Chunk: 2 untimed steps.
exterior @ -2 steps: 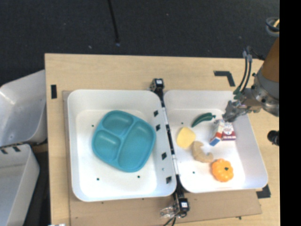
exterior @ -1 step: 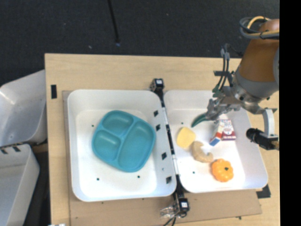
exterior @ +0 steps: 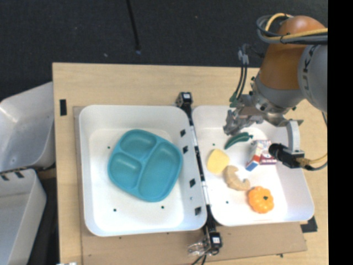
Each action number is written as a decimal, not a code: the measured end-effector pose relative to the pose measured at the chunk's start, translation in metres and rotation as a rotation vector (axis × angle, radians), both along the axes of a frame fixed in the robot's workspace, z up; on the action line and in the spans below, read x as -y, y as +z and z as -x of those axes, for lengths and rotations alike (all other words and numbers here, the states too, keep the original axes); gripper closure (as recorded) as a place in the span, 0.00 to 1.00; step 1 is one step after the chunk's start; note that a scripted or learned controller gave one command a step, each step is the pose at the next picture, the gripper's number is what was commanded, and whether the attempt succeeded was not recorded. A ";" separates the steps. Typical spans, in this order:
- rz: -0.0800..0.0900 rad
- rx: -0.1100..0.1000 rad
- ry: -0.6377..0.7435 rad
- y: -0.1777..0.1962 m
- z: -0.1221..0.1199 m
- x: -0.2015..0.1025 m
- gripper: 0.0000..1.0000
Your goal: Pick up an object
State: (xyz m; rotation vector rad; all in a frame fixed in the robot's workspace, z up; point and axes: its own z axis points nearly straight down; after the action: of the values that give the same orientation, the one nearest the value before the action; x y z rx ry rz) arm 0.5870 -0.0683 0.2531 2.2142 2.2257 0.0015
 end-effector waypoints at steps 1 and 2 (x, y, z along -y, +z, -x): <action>-0.001 0.000 0.001 0.007 -0.016 -0.044 1.00; -0.001 0.000 0.001 0.011 -0.032 -0.087 1.00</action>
State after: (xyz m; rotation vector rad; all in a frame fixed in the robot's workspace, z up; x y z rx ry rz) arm 0.6194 0.0191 0.2640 2.2138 2.2268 0.0034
